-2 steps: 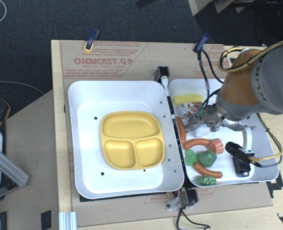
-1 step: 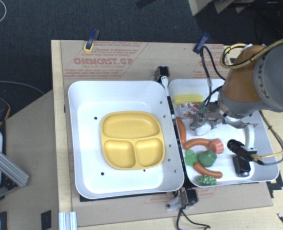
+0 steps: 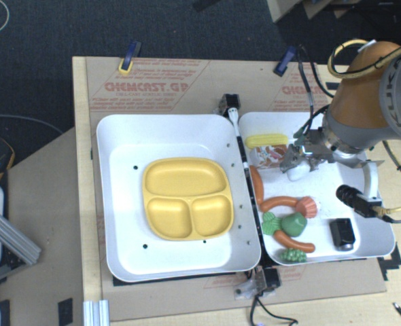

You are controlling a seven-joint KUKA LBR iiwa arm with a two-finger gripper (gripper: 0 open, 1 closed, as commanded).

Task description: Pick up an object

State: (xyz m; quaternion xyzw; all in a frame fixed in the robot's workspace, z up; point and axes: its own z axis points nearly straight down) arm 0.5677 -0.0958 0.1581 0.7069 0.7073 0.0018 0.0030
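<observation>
My gripper (image 3: 297,160) hangs low over the back middle of the right bin (image 3: 323,124). Directly under it shows a small white thing (image 3: 298,173); whether it is held is unclear. Just left of the gripper lie a red and white packet (image 3: 268,156) and a yellow corn cob (image 3: 267,140). Toward the front are an orange sausage (image 3: 256,182), a longer orange sausage (image 3: 285,203), a green pepper (image 3: 295,224), a leafy green piece (image 3: 270,222), a carrot (image 3: 296,245) and a small green floret (image 3: 293,255).
A black block (image 3: 342,233) lies in the right bin's front right corner. The left bin (image 3: 119,182) bears a yellow divided plate (image 3: 187,197). The arm's orange band (image 3: 363,90) rises over the right bin's back right.
</observation>
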